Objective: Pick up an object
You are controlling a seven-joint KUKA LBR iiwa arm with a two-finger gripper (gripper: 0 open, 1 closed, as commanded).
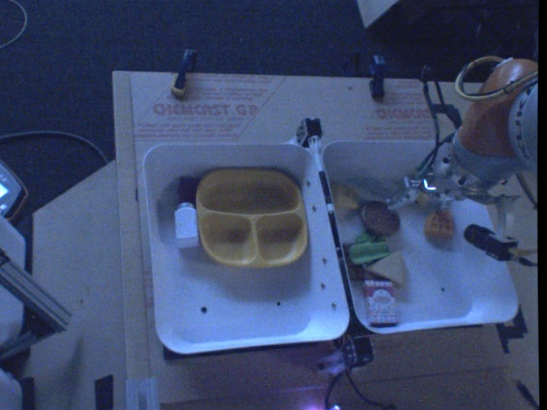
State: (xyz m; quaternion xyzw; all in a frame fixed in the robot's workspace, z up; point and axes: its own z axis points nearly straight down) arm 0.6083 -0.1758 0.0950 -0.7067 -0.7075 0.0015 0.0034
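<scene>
Reaching in from the right, the grey arm [496, 122] hangs over the right bin [479, 301]. Its gripper [417, 188] sits above the far part of that bin, between a brown round thing [380, 219] and an orange waffle piece [438, 226], and close to both. The light is too dim to tell if the gripper is wide or closed.

All the small things lie on the bin floor. A pale yellow thing [345, 197] is by the left wall. A green thing [368, 250] lies just below the brown one. A tan wedge [392, 267] touches the green thing. A red box [382, 302] lies at the near edge, just under the wedge.

The left bin [248, 323] has a yellow plate [251, 216] with three parts. A small white bottle [186, 225] stands just beside the plate, on its left.
</scene>
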